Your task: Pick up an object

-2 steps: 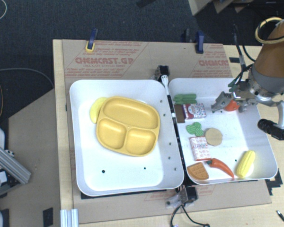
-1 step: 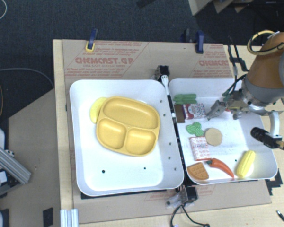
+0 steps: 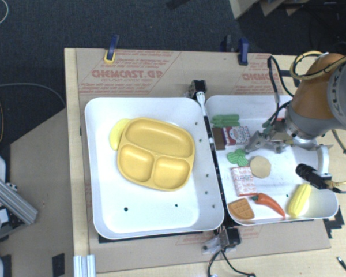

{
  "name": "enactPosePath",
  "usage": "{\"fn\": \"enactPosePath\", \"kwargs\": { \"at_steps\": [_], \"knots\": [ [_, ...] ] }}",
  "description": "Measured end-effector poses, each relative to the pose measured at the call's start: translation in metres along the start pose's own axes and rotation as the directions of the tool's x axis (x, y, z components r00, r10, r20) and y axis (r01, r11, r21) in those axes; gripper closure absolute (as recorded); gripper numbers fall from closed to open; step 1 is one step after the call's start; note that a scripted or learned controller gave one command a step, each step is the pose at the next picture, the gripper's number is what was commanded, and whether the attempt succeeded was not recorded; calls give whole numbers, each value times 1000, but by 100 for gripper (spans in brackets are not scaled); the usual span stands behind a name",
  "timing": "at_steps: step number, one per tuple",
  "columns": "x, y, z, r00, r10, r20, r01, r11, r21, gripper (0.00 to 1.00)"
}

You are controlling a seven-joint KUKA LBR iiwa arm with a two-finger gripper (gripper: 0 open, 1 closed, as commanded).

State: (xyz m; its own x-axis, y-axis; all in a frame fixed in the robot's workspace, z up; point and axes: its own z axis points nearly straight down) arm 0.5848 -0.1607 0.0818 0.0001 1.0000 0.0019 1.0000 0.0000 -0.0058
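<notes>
The gripper (image 3: 264,141) hangs low in the right bin (image 3: 251,104), empty and with fingers apart, just above the round tan cookie (image 3: 260,167), so the reach is in hand and descending onto the cookie comes next.

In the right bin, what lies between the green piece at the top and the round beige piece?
In the camera view, a red-and-white packet and a small green piece lie between them.

**Toy food loose by the hand**

Just below the hand (image 3: 265,144) lies a round tan biscuit (image 3: 260,167), flat. Left of the hand sits a green leafy piece (image 3: 237,157). Farther below lie a yellow corn cob (image 3: 299,199) and an orange carrot (image 3: 269,203).
</notes>
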Motion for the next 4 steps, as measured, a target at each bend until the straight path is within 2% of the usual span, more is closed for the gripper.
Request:
{"fn": "enactPosePath", "kwargs": {
  "at_steps": [1,2,3,4],
  "knots": [
    [-1,1,-14,1000,1,2,-1,1000,-6,100],
    [-10,-3,-68,1000,1,5,-1,1000,-12,100],
    [-7,-11,-117,1000,0,4,0,1000,-10,100],
    [-7,-10,-145,1000,-1,4,1,1000,-11,100]
  ]
}}
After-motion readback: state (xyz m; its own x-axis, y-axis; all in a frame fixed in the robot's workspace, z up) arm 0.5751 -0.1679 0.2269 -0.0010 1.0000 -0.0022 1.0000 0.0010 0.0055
